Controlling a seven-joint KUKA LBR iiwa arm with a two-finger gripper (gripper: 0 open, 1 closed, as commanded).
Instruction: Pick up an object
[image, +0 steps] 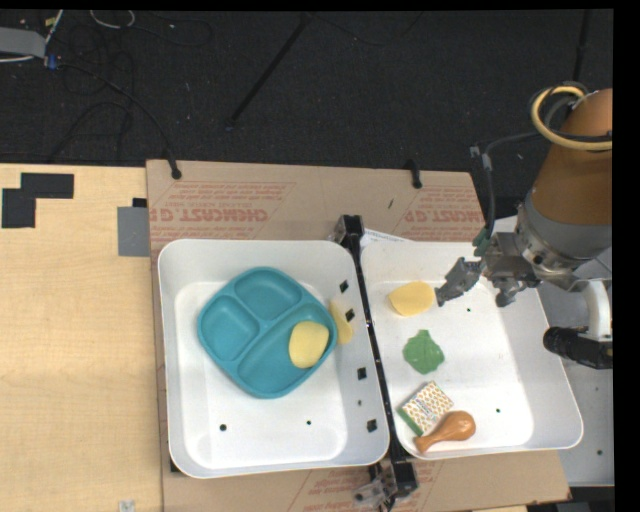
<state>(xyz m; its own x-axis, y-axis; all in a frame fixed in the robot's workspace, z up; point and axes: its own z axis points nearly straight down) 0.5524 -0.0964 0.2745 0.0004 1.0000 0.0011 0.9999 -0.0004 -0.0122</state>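
Two shallow white bins lie side by side on the bench (80, 350). The gripper (480, 282) hangs over the far part of the right bin (540, 400), its dark fingers (455, 283) spread apart with nothing between them, a pose that reads as an approach before a grasp. Just left of the fingers lies the nearest candidate, a pale yellow wedge-like piece (411, 298), flat on the bin floor and apart from its neighbours, so likely reachable from above. Nearer in the same bin lie a lumpy green piece (423, 351), a patterned packet (427, 405) and an orange-brown drumstick shape (447, 430), the last two touching. The left bin (190, 420) holds a teal divided plate (245, 335) bearing a rounded yellow object (309, 343).
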